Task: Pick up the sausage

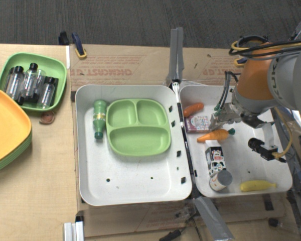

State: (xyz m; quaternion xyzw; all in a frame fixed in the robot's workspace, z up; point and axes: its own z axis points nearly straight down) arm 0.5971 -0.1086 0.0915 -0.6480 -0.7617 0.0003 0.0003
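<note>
The sausage point(193, 109), a short orange-red piece, lies near the far left corner of the right bin point(278, 172). My gripper point(218, 121) hangs over the right bin, to the right of the sausage and a little nearer the front. It is just above an orange carrot point(213, 135) with a green tip and beside a pink packet point(196, 123). I see nothing held in it. The grey arm with its orange band point(256, 82) reaches in from the right.
The right bin also holds a small carton point(215, 157), a can point(220, 180) and a banana point(258, 186). In the left bin point(130, 185) lie a green divided plate point(138, 126) and a green bottle point(99, 118). A green tray of vials point(32, 82) and yellow plates point(7, 132) stand at far left.
</note>
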